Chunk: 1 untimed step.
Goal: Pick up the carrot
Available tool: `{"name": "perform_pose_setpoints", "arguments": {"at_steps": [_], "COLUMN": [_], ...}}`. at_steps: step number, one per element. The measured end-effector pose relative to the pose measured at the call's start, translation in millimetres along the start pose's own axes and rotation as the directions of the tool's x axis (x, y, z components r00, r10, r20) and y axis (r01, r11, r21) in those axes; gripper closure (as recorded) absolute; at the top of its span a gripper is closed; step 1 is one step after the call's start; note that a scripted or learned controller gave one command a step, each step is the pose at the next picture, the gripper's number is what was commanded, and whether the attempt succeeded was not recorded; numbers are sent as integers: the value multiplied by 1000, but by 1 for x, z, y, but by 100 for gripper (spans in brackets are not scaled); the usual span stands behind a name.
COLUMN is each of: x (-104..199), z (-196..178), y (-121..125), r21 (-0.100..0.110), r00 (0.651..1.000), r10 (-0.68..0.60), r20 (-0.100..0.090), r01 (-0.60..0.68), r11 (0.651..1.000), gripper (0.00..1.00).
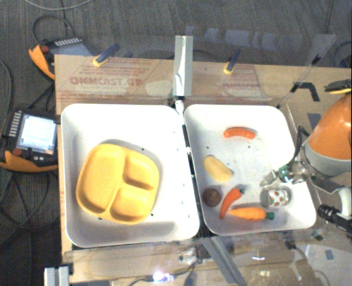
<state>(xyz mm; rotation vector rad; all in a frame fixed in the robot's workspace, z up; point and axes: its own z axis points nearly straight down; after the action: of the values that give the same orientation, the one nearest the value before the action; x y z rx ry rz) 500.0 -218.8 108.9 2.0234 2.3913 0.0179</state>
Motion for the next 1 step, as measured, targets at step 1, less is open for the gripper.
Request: {"name": "perform_pose_setpoints", "arguments": {"at_steps": [1], "x": [1], "z": [0], "y": [0], "r21": [1], "r00": [1000], "r10": [-1], "r20": [-2], "r01": [1], "r11": [1000], "gripper": [0]}}
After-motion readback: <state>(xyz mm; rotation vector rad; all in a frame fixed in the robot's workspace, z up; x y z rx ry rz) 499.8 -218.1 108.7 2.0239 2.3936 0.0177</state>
